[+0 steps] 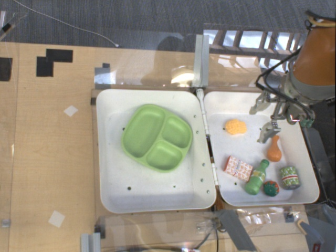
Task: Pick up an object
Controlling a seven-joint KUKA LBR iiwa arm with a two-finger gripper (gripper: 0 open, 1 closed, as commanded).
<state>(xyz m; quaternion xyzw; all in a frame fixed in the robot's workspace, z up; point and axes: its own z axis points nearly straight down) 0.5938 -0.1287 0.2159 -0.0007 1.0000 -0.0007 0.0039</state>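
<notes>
Look to the upper right of the frame: your arm [315,51], with its orange band, comes in over the right bin [239,105]. The gripper [264,121] hangs above the bin's upper right part, and its two fingers stand well apart — one fingertip [255,108] up near the bin's back, the other [266,135] lower down. Nothing sits between them; the hand holds nothing.

The lower fingertip is just above the orange pear-shaped toy [274,149], very near its narrow top; you cannot tell from this angle whether it touches. To the left of the gripper, near the middle of the bin, lies a yellow-orange lumpy piece [235,127], apart from the fingers.

Along the bin's lower edge you have a cluster: a red-and-white patterned box [238,168], a green bottle [256,178] lying tilted just beside it, a small red-and-green ball-like item [271,188] touching or nearly touching the bottle's base, and a small green-and-red can [289,177] at the lower right.

In the left bin [113,193] — middle of the frame — a green divided plate [156,136] rests flat, turned at an angle.
</notes>
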